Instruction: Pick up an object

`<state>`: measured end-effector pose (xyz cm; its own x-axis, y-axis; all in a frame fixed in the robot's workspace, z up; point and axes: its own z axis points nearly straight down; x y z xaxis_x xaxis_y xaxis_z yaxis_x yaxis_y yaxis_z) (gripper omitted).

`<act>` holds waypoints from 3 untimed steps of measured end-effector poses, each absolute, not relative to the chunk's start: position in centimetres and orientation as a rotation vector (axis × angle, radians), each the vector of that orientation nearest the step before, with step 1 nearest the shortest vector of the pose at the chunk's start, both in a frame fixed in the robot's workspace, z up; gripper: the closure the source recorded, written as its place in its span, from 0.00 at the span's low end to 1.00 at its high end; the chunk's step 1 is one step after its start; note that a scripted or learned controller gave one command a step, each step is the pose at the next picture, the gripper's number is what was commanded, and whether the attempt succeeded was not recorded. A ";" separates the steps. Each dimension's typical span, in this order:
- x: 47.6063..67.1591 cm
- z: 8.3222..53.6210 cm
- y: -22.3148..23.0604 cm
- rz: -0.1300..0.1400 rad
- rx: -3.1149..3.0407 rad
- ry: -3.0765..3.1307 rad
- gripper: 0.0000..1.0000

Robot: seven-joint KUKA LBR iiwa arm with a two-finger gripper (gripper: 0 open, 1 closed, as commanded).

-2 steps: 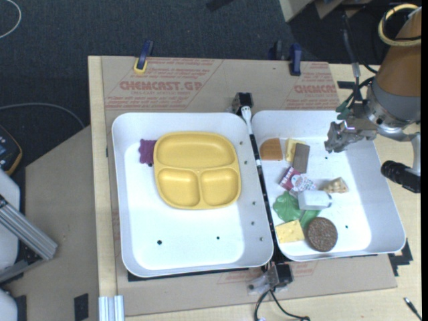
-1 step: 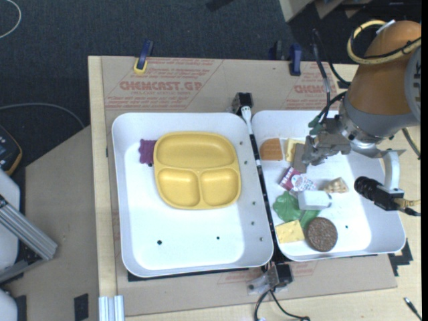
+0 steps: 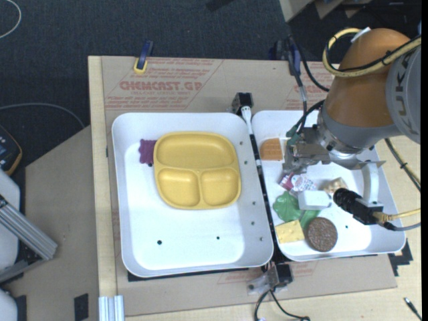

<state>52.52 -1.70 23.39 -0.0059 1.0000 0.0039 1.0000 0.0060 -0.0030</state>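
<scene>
Pincer [image 3: 294, 168] is low in the right bin [image 3: 384, 245], over the pink-and-white packet [image 3: 296, 181] near that bin's left wall; grip state cannot be told. Judgement: descend straight and close slowly, avoiding the green leaf [image 3: 287, 207]. The yellow divided tray [image 3: 197, 169] sits in the left bin [image 3: 134, 199]; the tabletop [image 3: 107, 112] stands over dark carpet [image 3: 60, 19].

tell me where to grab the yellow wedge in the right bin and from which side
Judging by its pose, take the yellow wedge across its two flat sides, from straight above. It lies flat near the right bin's front wall, hemmed by a green piece and a brown disc.
</scene>
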 end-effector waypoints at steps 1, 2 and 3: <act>49.9 21.9 3.1 0.002 -2.212 -2.223 1.00; 47.2 21.7 7.5 0.003 -2.212 -2.223 1.00; 47.0 22.6 7.0 -0.002 -2.222 -2.221 1.00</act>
